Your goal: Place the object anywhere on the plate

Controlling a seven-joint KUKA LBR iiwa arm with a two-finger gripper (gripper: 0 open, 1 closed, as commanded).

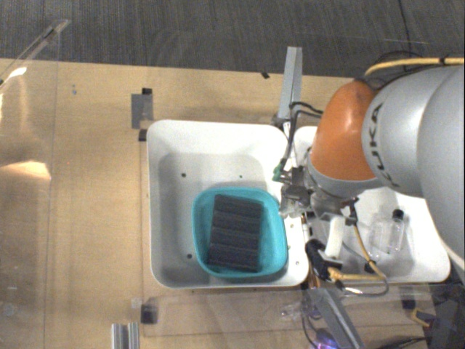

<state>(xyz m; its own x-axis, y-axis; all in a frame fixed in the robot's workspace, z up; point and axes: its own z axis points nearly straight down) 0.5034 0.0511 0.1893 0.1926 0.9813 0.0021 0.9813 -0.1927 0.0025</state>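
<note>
A teal square plate (274,227) lies in the front right part of the left bin (171,195). A dark ribbed block (235,232) rests flat on the plate, roughly centred, its long side running front to back. My gripper (317,220) hangs under the orange wrist band (341,140), over the divide between the two bins, just right of the plate's right rim. The wrist and cabling cover most of the gripper from above. Nothing shows between the gripper and the block.
In the right bin (429,264) lies a small clear bottle with a dark cap (392,227), near the arm. The grey arm covers much of that bin. A grey post (290,82) stands behind the bins, and brackets sit at the left bin's corners.
</note>
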